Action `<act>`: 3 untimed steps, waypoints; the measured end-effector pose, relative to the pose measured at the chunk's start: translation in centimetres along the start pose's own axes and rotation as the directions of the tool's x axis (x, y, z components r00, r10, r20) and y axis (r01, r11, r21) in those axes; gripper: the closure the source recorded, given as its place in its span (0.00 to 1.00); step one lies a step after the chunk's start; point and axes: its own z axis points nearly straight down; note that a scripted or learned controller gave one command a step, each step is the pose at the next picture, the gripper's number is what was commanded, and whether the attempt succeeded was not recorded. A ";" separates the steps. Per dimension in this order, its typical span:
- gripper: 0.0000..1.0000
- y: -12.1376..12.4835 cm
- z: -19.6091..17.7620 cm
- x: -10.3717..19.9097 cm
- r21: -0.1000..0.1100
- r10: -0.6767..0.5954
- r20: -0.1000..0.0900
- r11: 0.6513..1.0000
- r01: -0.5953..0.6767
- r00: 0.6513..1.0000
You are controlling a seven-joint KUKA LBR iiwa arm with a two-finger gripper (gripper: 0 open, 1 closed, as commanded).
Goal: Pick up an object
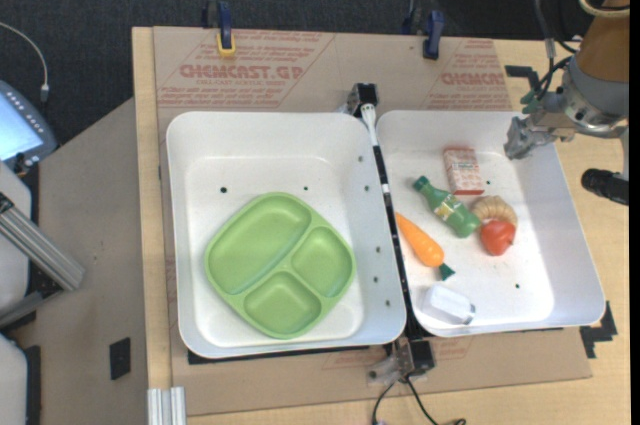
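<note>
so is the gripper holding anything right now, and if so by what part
Nothing is held. The gripper hangs over the right bin's far right rim, apart from the toys below it.

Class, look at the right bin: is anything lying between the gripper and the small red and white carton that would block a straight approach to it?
Nothing visible does. The gripper hovers over the upper right part of the right bin, and bare white floor separates it from the carton. The green bottle, tomato and carrot all lie beyond the carton, nearer the camera.

So the grey arm [600, 63] comes in from the right, gripper [522, 138] pointing down over the right bin's [560, 303] far right corner, nothing visibly held.
</note>
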 end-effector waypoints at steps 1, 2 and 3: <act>1.00 0.2 -4.3 -0.1 0.002 0.001 0.000 1.000 -0.001 1.000; 1.00 -0.6 -3.8 5.9 0.012 -0.004 -0.007 1.000 0.004 1.000; 1.00 -1.0 -3.1 11.3 0.012 -0.004 -0.007 1.000 0.004 1.000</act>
